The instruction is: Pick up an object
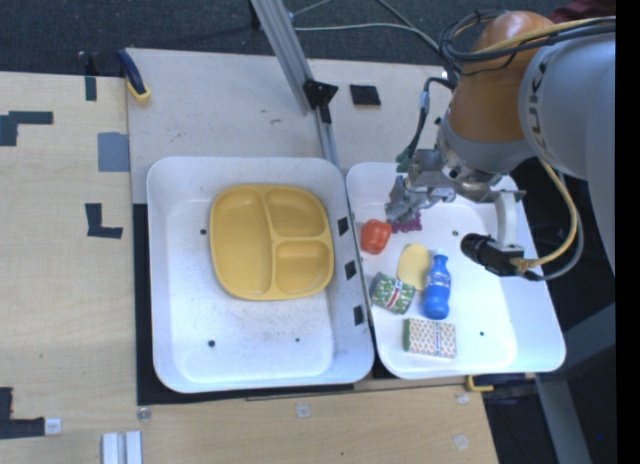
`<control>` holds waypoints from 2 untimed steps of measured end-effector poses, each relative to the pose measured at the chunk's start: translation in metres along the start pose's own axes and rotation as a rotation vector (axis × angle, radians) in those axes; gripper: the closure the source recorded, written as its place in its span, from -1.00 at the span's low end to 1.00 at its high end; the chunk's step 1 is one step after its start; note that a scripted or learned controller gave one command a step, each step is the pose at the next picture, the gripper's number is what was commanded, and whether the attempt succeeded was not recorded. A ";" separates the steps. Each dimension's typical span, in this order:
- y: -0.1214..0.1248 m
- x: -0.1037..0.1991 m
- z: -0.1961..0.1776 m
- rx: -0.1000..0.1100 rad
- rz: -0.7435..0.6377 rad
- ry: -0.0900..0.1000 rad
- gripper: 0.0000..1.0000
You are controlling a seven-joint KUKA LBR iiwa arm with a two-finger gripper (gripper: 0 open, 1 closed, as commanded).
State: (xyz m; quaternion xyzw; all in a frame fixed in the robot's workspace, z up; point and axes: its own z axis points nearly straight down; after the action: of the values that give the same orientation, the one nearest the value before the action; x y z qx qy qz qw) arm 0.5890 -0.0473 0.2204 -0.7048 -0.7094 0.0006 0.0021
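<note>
My gripper [404, 214] hangs over the upper left part of the right bin [520, 347], just above and right of a small orange-red object [375, 236]. Below it lie a yellow object [412, 263], a blue bottle [437, 288], a green-and-white patterned packet [392, 293] and a flat chequered packet [431, 338]. Nothing shows between the fingers. The wrist and the orange band [495, 72] cover the bin's top edge.
The left bin [180, 347] holds a yellow divided tray [271, 241]. A metal pole [283, 32] slants across the bench above the bins. A black cable and connector [495, 254] hang over the right bin's middle.
</note>
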 end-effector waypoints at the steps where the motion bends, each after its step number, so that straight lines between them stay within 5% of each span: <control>1: -0.024 0.055 -0.009 -0.001 -0.001 0.000 1.00; 2: -0.050 0.111 -0.012 0.000 -0.001 -0.001 1.00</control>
State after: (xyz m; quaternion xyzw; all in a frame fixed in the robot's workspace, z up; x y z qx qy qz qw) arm 0.5382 0.0638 0.2330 -0.7044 -0.7098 0.0009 0.0020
